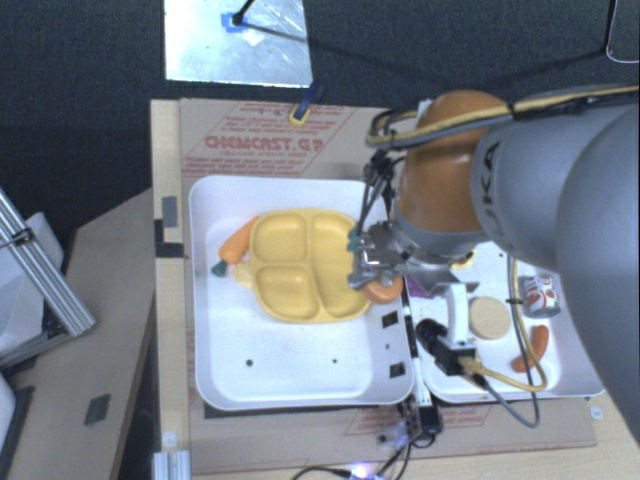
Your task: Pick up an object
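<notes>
- The arm (540, 168), grey with an orange band, is reaching in from the right and covering much of the right bin (500, 383).
- The left bin (290, 378) is sitting beside the right one on the bench, their inner walls touching along the middle.
- A yellow divided tray (300, 263) is lying in the far half of the left bin, its long axis running slantwise from the bin's far-left corner toward the middle of its right wall; its near-right end is reaching that wall.
- The gripper (368, 263) is hanging over the tray's right edge, at the left bin's right wall; I cannot tell how it is set, and nothing is visibly held.
- A toy carrot (235, 243) is lying against the tray's far-left edge, its long axis slanting, green top pointing toward the bin's left wall and near side.
- An orange rounded object (382, 291) is peeking out just under the gripper, touching the tray's right end.
- A round tan disc (490, 318) is resting in the right bin, near its centre.
- A small orange piece (540, 340) is lying toward the right bin's right wall.
</notes>
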Controlling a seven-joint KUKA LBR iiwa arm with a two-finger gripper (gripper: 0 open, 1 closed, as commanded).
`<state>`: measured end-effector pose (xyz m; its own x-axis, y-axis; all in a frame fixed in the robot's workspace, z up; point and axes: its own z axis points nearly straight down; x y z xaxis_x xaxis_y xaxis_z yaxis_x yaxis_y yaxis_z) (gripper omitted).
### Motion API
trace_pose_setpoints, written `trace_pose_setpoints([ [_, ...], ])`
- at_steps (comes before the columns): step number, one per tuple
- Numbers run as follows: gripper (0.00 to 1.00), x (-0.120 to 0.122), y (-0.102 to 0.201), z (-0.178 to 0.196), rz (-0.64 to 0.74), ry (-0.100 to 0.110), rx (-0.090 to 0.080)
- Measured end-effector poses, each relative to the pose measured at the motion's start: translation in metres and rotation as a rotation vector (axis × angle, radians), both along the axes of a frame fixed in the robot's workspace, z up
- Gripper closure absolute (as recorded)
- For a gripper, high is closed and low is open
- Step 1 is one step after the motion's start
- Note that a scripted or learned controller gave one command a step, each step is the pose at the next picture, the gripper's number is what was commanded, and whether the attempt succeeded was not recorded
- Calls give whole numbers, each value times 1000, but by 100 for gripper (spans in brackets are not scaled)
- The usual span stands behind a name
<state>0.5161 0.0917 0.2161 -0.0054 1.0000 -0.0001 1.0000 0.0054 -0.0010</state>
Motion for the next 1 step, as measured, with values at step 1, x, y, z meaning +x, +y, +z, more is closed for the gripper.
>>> trace_pose_setpoints([
  [1, 100, 1, -10, -2, -5, -2, 0],
])
